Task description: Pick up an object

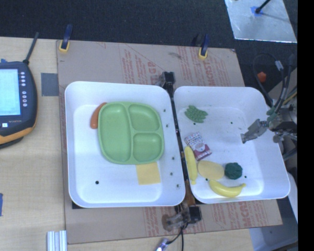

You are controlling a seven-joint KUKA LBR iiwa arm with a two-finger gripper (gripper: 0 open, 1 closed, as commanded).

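Note:
The right bin [220, 95] holds several small objects. A green leafy piece [195, 114] lies near its back left, and a red and white packet [197, 145] sits below that. Along the bin's left wall lies a long yellow piece [190, 164], with a rounded yellow object [211, 169] beside it. A dark green broccoli-like lump [233, 170] and a yellow banana [226, 189] are at the front. My gripper [261, 129] hangs over the right side of this bin, apart from all of them, with nothing seen in it.
The left bin [78, 140] carries a green divided plate [131, 133], an orange piece [96, 116] tucked at the plate's left and a flat yellow square [148, 173] in front. A control pendant [8, 101] lies on the bench at the far left.

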